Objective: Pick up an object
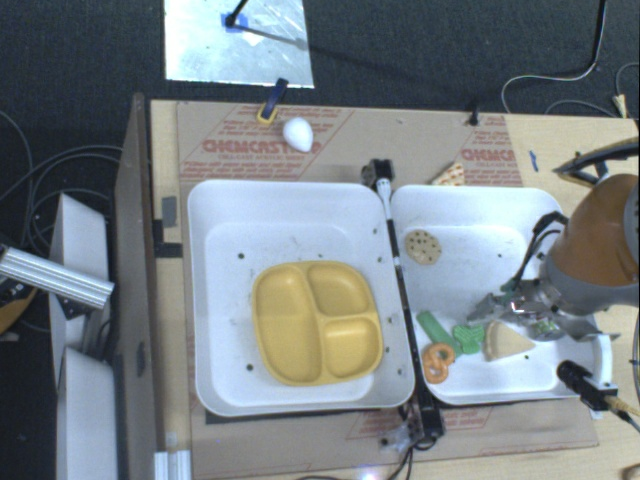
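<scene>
Cream wedge [510, 341] partly hidden under gripper [512, 313], right bin [470, 218].

Cut off at three o'clock — arm [600, 243]; gripper [512, 313] fingers too blurred to read.

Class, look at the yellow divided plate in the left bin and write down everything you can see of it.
The yellow three-compartment plastic plate is roughly square with rounded corners and looks smooth and slightly glossy. Raised ridges split it into one long section on the left and two smaller sections on the right. It lies flat, right side up, turned slightly askew, near the middle of the shallow white left bin, resting on the bin's floor. Its compartments hold nothing, and no other object touches it.
</scene>
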`<state>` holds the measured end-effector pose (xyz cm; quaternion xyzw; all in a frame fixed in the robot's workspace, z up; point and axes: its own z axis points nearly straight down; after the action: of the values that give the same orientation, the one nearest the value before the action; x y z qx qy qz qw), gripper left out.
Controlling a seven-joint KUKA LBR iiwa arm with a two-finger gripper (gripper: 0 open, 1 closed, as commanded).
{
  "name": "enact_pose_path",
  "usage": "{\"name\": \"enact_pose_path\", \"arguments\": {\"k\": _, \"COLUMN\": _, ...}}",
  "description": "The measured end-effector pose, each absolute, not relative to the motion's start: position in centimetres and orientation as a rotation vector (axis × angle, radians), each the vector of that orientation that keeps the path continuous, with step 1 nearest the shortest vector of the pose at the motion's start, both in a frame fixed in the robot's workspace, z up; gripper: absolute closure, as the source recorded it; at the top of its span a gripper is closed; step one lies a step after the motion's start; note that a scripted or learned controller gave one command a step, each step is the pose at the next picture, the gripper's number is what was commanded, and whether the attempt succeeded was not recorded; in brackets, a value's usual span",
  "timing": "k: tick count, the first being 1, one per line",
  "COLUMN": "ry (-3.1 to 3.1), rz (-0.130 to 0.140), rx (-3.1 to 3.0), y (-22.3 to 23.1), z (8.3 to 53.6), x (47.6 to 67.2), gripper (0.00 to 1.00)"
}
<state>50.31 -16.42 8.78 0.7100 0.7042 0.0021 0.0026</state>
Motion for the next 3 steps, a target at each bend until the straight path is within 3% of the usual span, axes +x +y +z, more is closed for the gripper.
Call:
{"name": "enact_pose_path", "arguments": {"k": 1, "ry": 2.231, "rz": 0.009, "rx": 2.208, "y": -10.5, "z": 8.5, "x": 56.2, "gripper": 0.00}}
{"name": "enact_pose_path", "arguments": {"k": 3, "ry": 2.224, "rz": 0.008, "rx": 2.209, "y": -8.9, "z": 8.6, "x": 67.2, "gripper": 0.00}}
